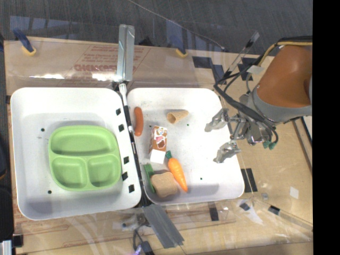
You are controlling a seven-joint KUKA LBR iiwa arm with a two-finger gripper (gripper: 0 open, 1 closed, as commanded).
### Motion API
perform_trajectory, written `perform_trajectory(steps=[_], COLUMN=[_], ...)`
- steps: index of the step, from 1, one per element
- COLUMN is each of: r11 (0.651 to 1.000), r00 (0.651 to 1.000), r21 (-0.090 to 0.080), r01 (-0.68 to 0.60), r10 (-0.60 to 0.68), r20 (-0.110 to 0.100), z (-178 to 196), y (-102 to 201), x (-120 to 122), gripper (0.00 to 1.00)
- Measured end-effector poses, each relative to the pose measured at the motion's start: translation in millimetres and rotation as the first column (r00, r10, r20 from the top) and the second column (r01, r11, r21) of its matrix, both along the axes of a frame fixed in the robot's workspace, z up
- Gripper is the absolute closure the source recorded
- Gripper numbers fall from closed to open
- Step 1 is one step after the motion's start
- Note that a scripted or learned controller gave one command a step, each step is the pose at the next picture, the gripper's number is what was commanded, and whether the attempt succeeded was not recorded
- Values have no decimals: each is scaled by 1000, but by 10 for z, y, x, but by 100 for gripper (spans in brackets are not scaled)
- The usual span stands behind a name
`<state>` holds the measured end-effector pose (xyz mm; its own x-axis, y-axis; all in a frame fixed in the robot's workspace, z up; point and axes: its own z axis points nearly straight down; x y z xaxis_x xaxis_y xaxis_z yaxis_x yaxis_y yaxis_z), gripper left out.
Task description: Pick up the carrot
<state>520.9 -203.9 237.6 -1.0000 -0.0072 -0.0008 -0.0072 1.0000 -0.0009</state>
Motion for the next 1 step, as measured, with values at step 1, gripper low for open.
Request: perform_trajectory(steps=[1], r11=[992], r00=[992], r21=[1], r01=[-124], r10=[124], r20=[2], z=[-1450], y=[453], x=[232], gripper=[0])
